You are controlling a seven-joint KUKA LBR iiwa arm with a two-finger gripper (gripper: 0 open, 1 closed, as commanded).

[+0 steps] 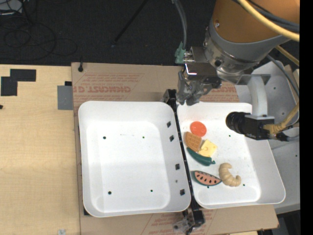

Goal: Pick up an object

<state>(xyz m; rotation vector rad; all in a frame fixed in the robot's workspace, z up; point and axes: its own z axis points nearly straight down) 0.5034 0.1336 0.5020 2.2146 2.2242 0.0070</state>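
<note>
The right bin (264, 180) holds several toy foods: an orange-red round piece (198, 128), a brown waffle piece (193, 141), a yellow cheese block (209, 148), a dark green pod (199, 157), a watermelon slice (207, 178) and a tan croissant (230, 175). My gripper (190, 98) hangs above the far left corner of the right bin, near the divider between the bins, some way behind the orange-red piece. Nothing shows between its fingers.
The left bin (93, 190) lies beside the right one on a cardboard sheet (122, 84). A black cylindrical fixture (244, 125) reaches over the right bin's far right side. The arm's large grey and orange body (249, 28) fills the upper right.
</note>
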